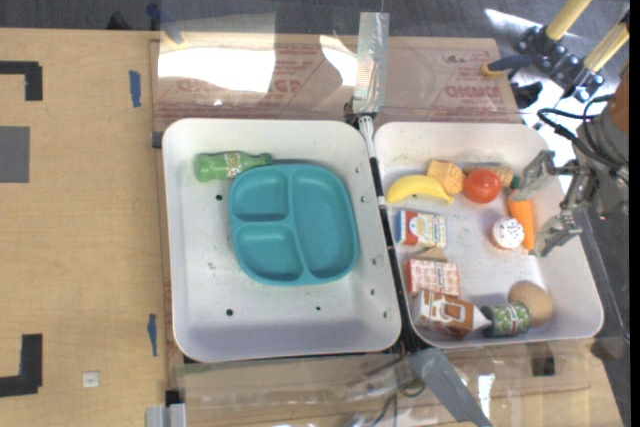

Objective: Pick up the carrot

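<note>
Over on the left, the left bin (190,245) carries a teal divided plate (293,223) and a green bottle (228,164) lying on its side along the far edge, none of which matters to the job. Moving across the divider, the right bin (580,275) is crowded: a banana (417,188) and a yellow corn piece (446,177) at the far side, a tomato (482,185) just right of them, small cartons (421,229) below, and an egg-shaped brown thing (531,300) in the near right corner.

The carrot (522,219) lies in the right half of this bin, just right of the tomato and touching or nearly touching a white speckled ball (508,234) on its left. Its long axis runs roughly far to near, the leafy end toward the far side.

Right of that again comes the gripper (546,203), hanging at the bin's right wall. Its two fingers stand apart, one toward the far side and one toward the near, with nothing between them. So the carrot sits immediately left of the spread fingers, and I'd judge the move turns on a short shift leftward. The fingers seem to span along the carrot's length rather than across it, which may call for a wrist turn.
</note>
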{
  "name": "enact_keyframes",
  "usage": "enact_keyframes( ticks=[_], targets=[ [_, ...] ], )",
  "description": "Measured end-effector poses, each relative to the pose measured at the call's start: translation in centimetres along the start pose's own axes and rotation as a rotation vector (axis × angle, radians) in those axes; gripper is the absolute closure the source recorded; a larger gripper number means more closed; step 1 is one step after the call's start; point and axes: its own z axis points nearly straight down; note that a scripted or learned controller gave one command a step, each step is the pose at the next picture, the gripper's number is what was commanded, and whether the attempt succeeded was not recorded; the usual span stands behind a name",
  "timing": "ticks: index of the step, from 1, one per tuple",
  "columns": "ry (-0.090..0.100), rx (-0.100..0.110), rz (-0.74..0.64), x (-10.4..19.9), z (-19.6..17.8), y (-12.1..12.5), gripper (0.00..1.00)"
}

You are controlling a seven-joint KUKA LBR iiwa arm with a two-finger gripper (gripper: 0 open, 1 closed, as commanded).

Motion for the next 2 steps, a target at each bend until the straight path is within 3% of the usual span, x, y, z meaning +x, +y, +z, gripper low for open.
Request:
enact_keyframes(
  ticks=[1,2],
  targets=[
    [-0.005,0.001,0.162,2.5,12.4,-1.9,0.00],
    [-0.006,0.002,0.134,-4.3,13.4,-4.2,0.00]
  ],
)
